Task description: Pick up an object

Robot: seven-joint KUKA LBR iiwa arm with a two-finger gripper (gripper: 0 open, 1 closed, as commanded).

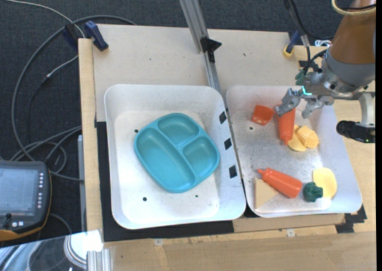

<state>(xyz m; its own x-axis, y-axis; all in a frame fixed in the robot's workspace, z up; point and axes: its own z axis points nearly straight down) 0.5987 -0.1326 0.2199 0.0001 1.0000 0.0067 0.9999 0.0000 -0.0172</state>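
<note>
My gripper [298, 105] hangs over the back of the right bin [343, 159], its two fingers spread open. Just below its fingertips lies an orange carrot-like piece [286, 126], pointing toward the front; its upper end sits at the left finger [286, 102], not clamped. A small red-orange block [261, 114] lies to the left of the carrot. A yellow corn piece [305, 138] touches the carrot's right side. Nothing is held between the fingers.
At the front of the right bin lie an orange bottle-shaped toy [280, 182], a pale wedge [261, 193], a green lump [312, 191] and a yellow disc [325, 179]. The left bin [119, 114] bears a blue divided plate [176, 151]. A metal post [191, 1] rises behind the bins.
</note>
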